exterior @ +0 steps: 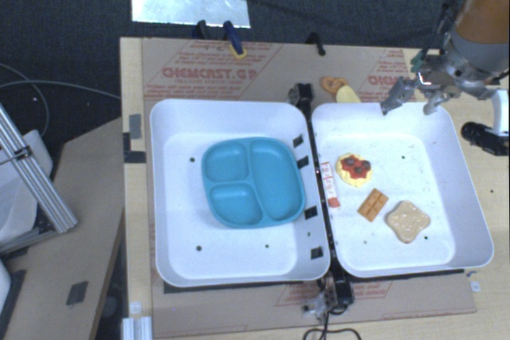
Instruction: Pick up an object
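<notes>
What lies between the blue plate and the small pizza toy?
In the camera view, the two bins' adjoining walls with black clips lie between the blue plate and the pizza toy, plus bare white floor.

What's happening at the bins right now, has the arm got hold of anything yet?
Not yet. The gripper hangs open over the far edge of the right bin, with nothing between its fingers. In that bin lie a small pizza toy, a waffle piece and a toast slice, all untouched. The left bin holds a blue divided plate.
</notes>
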Tool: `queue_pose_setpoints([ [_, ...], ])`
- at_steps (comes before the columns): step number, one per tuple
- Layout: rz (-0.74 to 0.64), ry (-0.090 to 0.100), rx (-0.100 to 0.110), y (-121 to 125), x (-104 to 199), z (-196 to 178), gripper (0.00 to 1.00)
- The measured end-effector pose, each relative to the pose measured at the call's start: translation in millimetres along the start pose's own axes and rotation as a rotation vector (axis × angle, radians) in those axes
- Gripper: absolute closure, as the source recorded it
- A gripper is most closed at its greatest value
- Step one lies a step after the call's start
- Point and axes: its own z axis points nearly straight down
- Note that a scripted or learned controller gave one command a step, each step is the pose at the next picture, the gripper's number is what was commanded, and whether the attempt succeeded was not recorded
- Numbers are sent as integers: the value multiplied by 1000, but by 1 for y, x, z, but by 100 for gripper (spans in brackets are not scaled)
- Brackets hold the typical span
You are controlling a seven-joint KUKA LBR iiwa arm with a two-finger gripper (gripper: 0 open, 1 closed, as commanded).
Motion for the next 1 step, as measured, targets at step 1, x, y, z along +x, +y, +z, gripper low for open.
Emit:
queue_pose_setpoints([
  [1,-2,0,1,20,-2,182,0],
])
